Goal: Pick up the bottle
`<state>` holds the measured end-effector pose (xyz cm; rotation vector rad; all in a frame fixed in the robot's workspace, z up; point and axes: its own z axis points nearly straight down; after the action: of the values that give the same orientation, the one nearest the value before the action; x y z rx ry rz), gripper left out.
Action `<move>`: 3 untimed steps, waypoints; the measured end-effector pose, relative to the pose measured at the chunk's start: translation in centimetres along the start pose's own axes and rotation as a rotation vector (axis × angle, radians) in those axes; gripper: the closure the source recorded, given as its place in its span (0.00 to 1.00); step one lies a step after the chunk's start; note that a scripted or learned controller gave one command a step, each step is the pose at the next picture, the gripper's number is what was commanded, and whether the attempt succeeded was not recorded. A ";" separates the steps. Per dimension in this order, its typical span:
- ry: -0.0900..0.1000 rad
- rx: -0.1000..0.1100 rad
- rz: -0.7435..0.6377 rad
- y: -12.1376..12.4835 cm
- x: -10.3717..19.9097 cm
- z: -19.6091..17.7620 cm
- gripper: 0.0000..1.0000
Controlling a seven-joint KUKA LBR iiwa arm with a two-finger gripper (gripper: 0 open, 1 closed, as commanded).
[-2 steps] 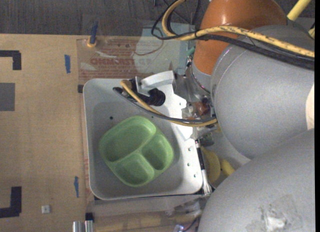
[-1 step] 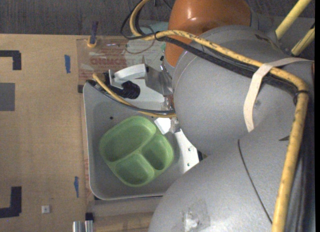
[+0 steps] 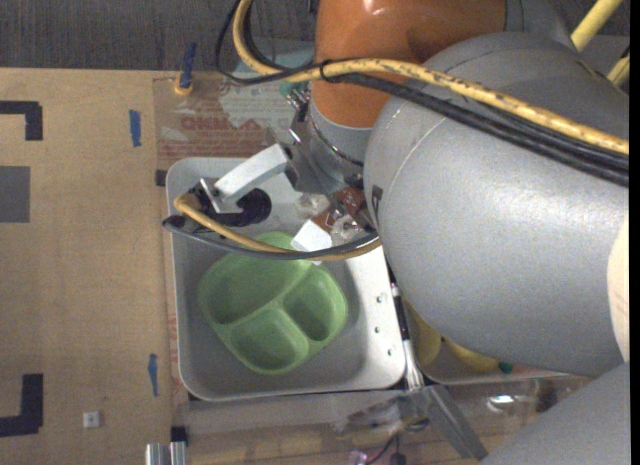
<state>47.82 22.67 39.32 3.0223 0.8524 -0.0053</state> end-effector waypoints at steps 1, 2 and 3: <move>0.008 0.001 0.217 1.1 -0.1 -3.0 1.00; 0.002 0.000 0.351 3.3 -1.3 -0.6 1.00; 0.000 0.000 0.075 1.2 2.0 -4.1 1.00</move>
<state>50.19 22.70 43.44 3.0519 0.7383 -0.0057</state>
